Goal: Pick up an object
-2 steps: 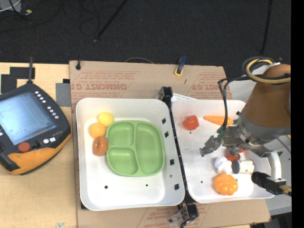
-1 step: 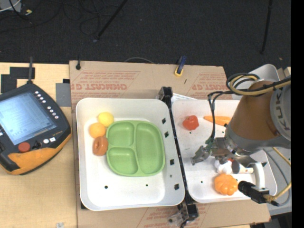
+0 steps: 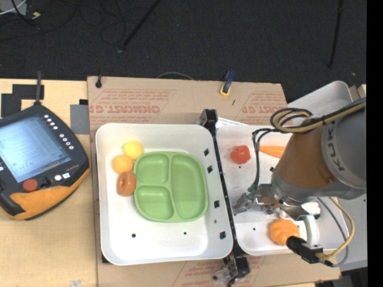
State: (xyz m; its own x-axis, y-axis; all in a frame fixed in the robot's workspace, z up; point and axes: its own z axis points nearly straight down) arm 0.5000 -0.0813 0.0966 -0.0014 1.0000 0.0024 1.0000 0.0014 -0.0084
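The two-finger metal gripper [image 3: 246, 201] is lowered at the right white bin's [image 3: 254, 245] nine o'clock; its grip cannot be told.

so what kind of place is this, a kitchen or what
Likely a robotics lab, not a kitchen: a grey KUKA arm reaches over two white bins of toy food, with a teach pendant beside them and cables on the dark floor.
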